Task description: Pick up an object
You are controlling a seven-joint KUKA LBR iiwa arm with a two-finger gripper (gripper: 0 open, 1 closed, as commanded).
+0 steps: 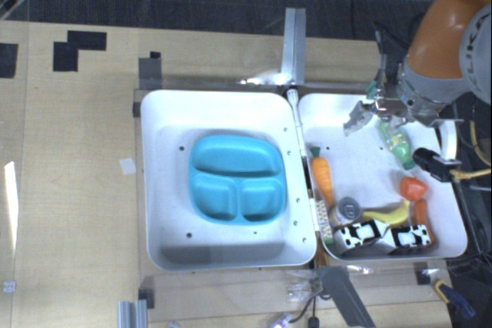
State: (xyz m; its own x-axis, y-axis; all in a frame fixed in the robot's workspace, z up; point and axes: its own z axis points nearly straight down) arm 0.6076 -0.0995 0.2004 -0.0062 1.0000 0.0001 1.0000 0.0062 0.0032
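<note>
The right bin [342,154] holds several objects. An orange carrot [321,177] lies along its left wall. A yellow banana [389,214] and a small grey round can [349,208] sit near the front, beside two black-and-white patterned items [361,234]. A red piece [413,188] and a pale green bottle [397,145] lie toward the right wall. My gripper [364,113] hangs over the bin's far part, up and left of the green bottle. Nothing shows between its fingers.
The left bin [161,165] holds a blue divided tray [234,177]. A metal post [294,42] stands behind the gap between the bins. The arm's orange band [442,31] and a black cable part [432,162] hang over the right bin's right side.
</note>
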